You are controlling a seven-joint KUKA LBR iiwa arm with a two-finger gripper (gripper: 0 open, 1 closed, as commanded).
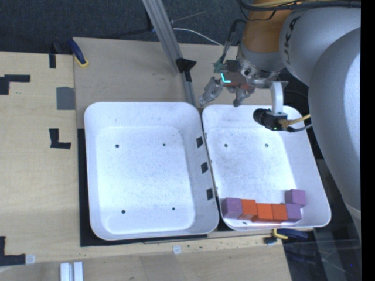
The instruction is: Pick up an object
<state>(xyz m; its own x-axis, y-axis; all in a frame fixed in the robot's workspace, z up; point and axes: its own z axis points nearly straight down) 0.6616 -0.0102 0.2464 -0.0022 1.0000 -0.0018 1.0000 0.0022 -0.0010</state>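
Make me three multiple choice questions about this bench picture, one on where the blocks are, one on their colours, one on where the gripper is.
1. Where do the blocks lie?
A. Left bin, middle
B. Right bin, near edge
C. On the bench

2. What colours are they?
A. Purple and orange
B. Green and blue
C. All white

3. Where is the gripper?
A. Down among the blocks
B. Above the right bin's far edge
C. Inside the left bin

Key: B, they line the right bin's near wall; A, both colours show; B, it hangs there, away from the blocks.

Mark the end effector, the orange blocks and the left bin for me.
end effector (223, 96): camera view, midway between its fingertips.
orange blocks (265, 211): camera view, top face of the middle block.
left bin (140, 157): camera view, bare floor near its middle.
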